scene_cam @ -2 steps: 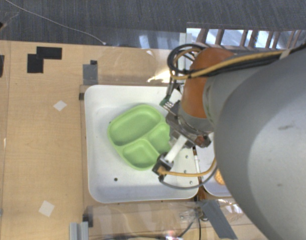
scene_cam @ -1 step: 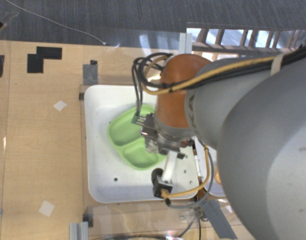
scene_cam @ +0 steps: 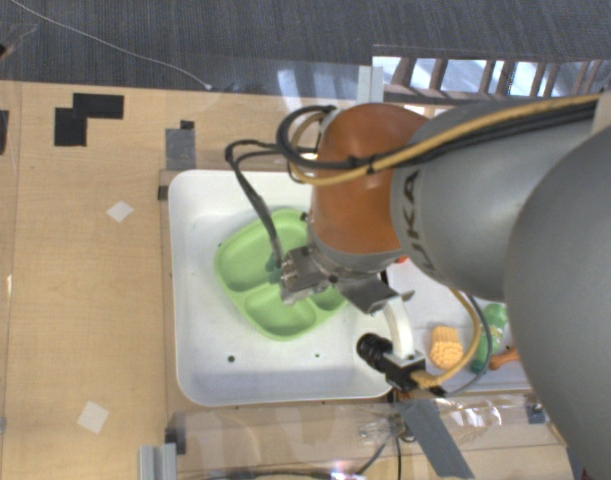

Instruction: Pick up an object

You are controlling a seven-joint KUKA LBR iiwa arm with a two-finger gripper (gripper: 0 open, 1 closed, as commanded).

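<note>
A light green divided plate (scene_cam: 253, 268) lies in the left white bin (scene_cam: 200, 298), towards its middle. My gripper (scene_cam: 303, 276) hangs right over the plate's right side, under the orange wrist band, and hides that part of it. A yellow corn cob (scene_cam: 445, 348) lies in the right bin, with a green thing (scene_cam: 496, 318) and a bit of orange (scene_cam: 507, 360) beside it, mostly covered by the arm.
The grey arm covers most of the right bin. The wooden bench (scene_cam: 75, 298) stretches to the left of the bins, with black marks at its far left. Metal brackets (scene_cam: 181, 146) stand at the left bin's corners.
</note>
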